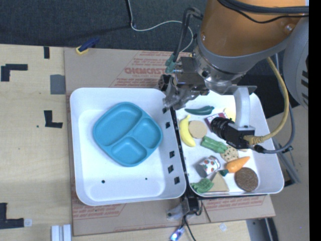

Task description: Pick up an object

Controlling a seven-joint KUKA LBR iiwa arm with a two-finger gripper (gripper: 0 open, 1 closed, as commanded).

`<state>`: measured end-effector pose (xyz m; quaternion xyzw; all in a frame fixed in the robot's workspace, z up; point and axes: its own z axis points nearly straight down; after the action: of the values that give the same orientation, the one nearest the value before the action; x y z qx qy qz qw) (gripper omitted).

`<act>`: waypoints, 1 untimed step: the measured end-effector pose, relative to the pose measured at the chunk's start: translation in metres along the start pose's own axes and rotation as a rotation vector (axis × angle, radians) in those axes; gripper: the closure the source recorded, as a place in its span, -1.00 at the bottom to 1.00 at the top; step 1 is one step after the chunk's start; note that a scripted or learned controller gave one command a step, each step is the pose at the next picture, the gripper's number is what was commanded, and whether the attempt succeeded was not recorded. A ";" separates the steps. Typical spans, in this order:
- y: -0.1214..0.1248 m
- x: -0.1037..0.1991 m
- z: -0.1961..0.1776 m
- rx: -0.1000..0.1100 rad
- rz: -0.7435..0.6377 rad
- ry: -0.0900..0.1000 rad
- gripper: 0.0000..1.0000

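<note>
Just below the gripper (pixel 173 100) lies the banana (pixel 187 132).

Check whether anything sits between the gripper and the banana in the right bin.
Nothing visible does. The gripper hangs over the divider at the bins' far end, and the banana lies just nearer the camera in the right bin, with bare white floor between them.
</note>
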<state>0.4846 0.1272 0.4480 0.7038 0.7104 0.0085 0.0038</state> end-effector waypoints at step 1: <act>-0.004 0.045 0.104 0.028 0.004 -0.010 1.00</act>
<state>0.4821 0.1732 0.3444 0.7052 0.7090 -0.0050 -0.0026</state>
